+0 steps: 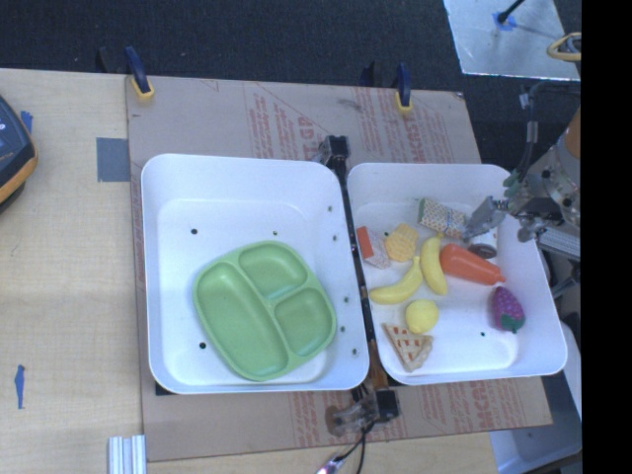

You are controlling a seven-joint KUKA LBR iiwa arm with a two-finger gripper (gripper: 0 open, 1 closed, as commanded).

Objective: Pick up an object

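The end effector (491, 215) hangs over the right-hand shallow white plastic bin (533, 363), near that bin's far right corner, with the grey arm coming in over the right rim. Its dark fingers point toward the bin's middle, but how far apart they stand I cannot tell from this slanted view, and nothing shows between them.

The nearest candidate for the pick is the orange plastic carrot (472, 265), lying on the bin floor just on the near side of the end effector. Its long axis runs roughly across the bin, left to right, dipping slightly toward the near right corner, thick end left and tip right. A grasp would probably want the fingers closing across that axis, not along it.

A small patterned rectangular packet (441, 216) lies just to the left of the end effector, toward the far edge. Further left sit two yellow plastic bananas (415, 275), and a purple toy grape cluster (508, 308) rests against the right wall, closer to the near edge. The carrot touches or nearly touches one banana at its thick end, so a descent there risks nudging both.

The left-hand white bin (168, 181) carries a green divided plastic plate (262, 309), well apart from the end effector.
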